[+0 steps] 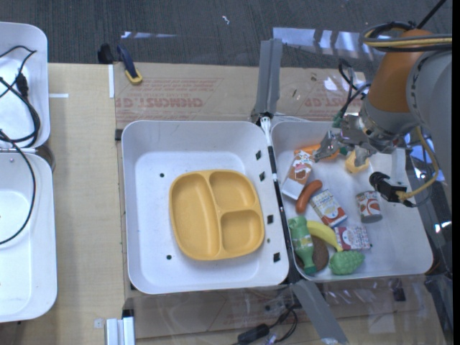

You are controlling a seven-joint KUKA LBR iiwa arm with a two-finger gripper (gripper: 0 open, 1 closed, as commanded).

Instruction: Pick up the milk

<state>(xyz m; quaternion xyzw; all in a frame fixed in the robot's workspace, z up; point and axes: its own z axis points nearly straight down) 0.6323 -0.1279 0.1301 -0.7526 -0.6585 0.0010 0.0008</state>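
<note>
The right bin (402,261) holds the toy food. A small white carton with a red and blue label (327,207) lies flat near the bin's middle, and it looks like the milk. A second white carton with a red picture (300,169) lies at the bin's left wall. My gripper (346,149) hangs over the bin's far part, up and to the right of both cartons and apart from them. A yellow piece (356,164) sits just beneath the gripper. The grey arm with its orange band (395,85) reaches in from the right.
Around the cartons lie a sausage (309,195), a small can (369,206), a banana (322,232), a green bottle (302,244), a third small carton (353,237) and a green vegetable (346,262). The left bin (144,192) holds a yellow divided plate (215,214).
</note>
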